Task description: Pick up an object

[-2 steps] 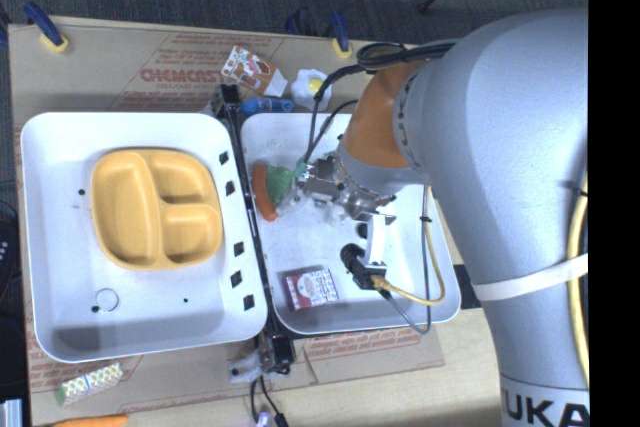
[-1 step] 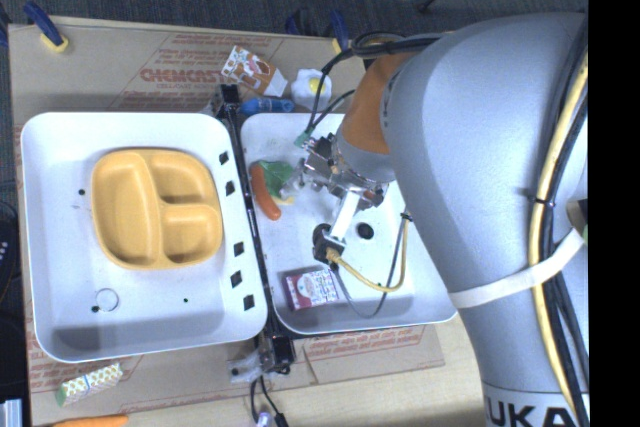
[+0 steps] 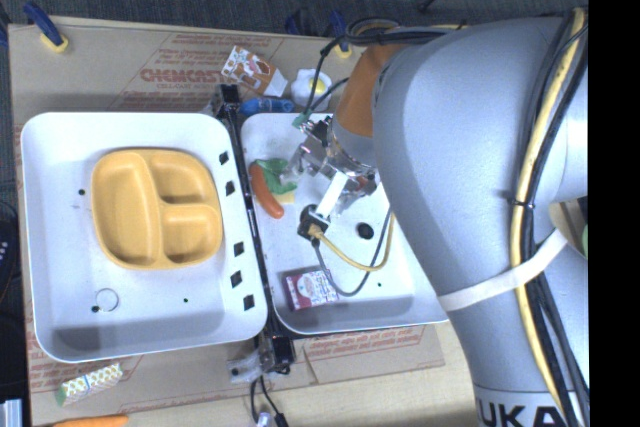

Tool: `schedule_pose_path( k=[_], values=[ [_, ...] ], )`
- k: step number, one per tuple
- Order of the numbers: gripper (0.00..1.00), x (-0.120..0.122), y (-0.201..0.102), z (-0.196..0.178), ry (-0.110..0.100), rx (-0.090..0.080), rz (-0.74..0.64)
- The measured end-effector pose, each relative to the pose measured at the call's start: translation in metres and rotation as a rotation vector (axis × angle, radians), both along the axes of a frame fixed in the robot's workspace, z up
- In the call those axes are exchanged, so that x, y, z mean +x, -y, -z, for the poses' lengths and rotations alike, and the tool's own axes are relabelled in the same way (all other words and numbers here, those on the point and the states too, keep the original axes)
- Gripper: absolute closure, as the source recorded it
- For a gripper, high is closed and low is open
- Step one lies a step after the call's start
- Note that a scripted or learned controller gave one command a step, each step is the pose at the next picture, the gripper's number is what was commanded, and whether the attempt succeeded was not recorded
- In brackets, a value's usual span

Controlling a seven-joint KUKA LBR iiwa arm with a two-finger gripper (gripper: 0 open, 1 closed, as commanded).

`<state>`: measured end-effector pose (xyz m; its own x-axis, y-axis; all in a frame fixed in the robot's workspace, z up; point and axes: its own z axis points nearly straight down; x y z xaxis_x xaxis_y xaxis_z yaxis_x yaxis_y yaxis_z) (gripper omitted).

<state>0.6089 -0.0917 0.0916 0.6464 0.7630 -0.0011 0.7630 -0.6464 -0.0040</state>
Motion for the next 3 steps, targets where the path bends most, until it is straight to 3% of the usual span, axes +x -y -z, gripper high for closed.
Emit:
schedule_pose_path(
  k=[1, 2, 3],
  values=[
    [0.00, 0.041, 0.000, -0.006, -0.001, 0.000, 0.070],
    [0.00, 0.040, -0.040, -0.101, 0.001, 0.000, -0.090],
    [0.00, -0.034, 0.019, 0.001, -0.001, 0.002, -0.339]
  ],
)
